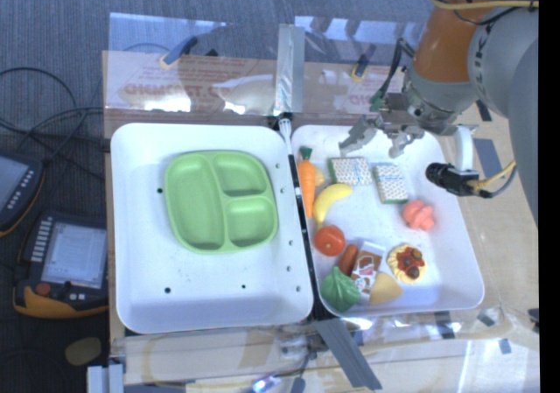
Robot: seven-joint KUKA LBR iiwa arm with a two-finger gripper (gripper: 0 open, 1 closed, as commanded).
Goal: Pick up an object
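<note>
The left bin [131, 234] holds a green divided tray [221, 200], lying flat and well apart from the hand. It is wide, thin-walled and probably light; only its raised rim would offer a hold.

The right bin [455, 234] holds the toy food. Along its left wall lies a carrot [307, 183], with a banana [330, 200] just beside it and a tomato [329, 241] below. These appear to be hollow moulded plastic: light, stiff and smooth, so rounded sides are likely to slip unless taken across the narrowest width. A green leafy piece [339, 288] sits at the near edge, touching a crowded group of small pieces that would be awkward to isolate.

Two patterned square pieces [351, 171] [390, 182] lie flat side by side near the far end. Their low profile leaves little edge to grip. A pink lumpy piece [419, 214] lies apart from the rest, offering clear access on both sides.

The hand [383, 136] hangs above the patterned squares with its fingers spread and nothing between them.
</note>
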